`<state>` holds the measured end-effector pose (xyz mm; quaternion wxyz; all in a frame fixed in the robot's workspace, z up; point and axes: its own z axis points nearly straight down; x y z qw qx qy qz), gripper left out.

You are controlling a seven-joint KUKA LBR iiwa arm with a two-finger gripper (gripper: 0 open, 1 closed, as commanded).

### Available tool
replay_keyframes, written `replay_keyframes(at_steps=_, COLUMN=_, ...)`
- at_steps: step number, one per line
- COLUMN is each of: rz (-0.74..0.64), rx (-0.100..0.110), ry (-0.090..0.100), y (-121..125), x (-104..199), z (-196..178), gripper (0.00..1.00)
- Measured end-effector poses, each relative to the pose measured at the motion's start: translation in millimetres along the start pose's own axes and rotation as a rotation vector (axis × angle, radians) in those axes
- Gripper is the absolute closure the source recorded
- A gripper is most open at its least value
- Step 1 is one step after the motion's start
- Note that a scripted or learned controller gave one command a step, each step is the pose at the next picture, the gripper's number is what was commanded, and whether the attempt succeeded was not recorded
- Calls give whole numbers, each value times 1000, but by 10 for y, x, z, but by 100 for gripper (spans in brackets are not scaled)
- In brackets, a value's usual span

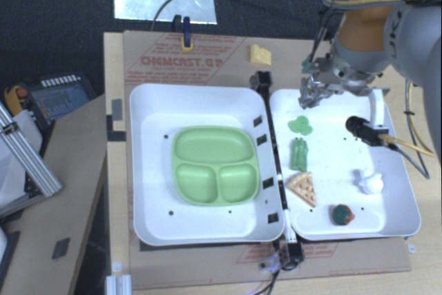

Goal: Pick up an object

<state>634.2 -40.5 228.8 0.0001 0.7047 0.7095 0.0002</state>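
Your gripper [312, 94] hangs over the right bin [394, 217] | grip: cannot tell | green leaf [300, 125] just below it, green stalk [298, 153] beyond | risk: they're flat, so you may close on air.

The 2 white bins [200, 97] are looking like smooth, slightly glossy plastic. The green divided tray [215, 165] is showing a matt plastic finish. The bench board [207, 55] is looking like matt cardboard.
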Motion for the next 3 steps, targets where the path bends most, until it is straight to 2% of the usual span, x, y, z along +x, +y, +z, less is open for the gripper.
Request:
replay_keyframes(at_steps=1, rz=-2, rx=1, ry=1, y=-236, x=552, z=-71, gripper=100)
replay_keyframes(at_steps=2, rz=-2, rx=0, ry=2, y=-355, x=1006, z=-95, gripper=100)
replay_keyframes(at_steps=3, rz=-2, rx=3, ry=2, y=-642, x=1455, z=43, gripper=100)
